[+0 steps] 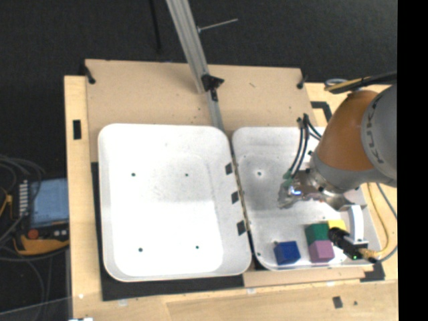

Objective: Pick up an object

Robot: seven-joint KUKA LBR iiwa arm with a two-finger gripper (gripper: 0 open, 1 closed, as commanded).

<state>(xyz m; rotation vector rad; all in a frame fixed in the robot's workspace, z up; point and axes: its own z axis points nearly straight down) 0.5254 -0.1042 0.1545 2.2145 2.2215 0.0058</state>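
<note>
Camera view: end effector [290, 194] over right bin [267, 149], grip state unreadable.
Blue block [286, 253], green block [317, 233], purple block [322, 250] lie near its front wall; wooden bench [154, 89] beneath.

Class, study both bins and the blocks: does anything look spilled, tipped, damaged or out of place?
Nothing stands out. The blue block, green block and purple block sit flat inside the right bin, near its front edge. The end effector hangs above that bin's floor, apart from them.

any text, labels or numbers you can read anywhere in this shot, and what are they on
No text can be read.
Blue block, green block, purple block: plain faces, no marks.
Blue device beside the bench, at the view's left: any label is too small and blurred to read.
Arm's orange band: no visible lettering.
</note>
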